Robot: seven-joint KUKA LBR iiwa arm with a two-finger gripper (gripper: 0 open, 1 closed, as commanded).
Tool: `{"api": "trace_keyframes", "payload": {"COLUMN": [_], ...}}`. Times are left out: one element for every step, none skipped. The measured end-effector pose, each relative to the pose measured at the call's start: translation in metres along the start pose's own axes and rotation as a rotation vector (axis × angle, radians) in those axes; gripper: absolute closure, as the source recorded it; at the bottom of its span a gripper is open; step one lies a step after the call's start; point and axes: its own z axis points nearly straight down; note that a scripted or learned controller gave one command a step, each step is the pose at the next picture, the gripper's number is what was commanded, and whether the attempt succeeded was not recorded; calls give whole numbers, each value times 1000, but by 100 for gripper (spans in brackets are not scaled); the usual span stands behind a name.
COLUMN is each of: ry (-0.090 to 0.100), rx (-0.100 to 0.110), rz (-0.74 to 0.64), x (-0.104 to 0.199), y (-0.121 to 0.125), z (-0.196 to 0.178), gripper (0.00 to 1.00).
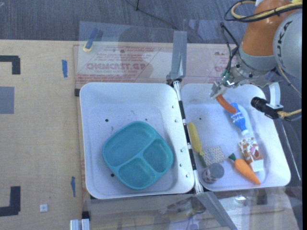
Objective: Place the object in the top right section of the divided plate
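While my gripper [221,91] hangs over the right bin [283,176], I cannot tell its state; an orange object [226,104] lies just below. Next I must grasp it for the divided plate [137,155].

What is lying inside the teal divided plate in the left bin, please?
The teal divided plastic plate shows three bare sections with nothing lying in them. The white bin floor directly under the plate is covered.
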Motion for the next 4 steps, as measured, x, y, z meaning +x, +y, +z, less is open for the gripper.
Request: {"api": "trace_keyframes", "payload": {"ry": [-1, 2, -4, -2], "rx": [-2, 1, -9, -5], "rz": [-49, -61, 35, 87], "x": [-15, -7, 48, 154], "y": [-6, -4, 18, -26], "z": [-1, 45, -109, -65], "gripper": [100, 100, 100, 100]}}
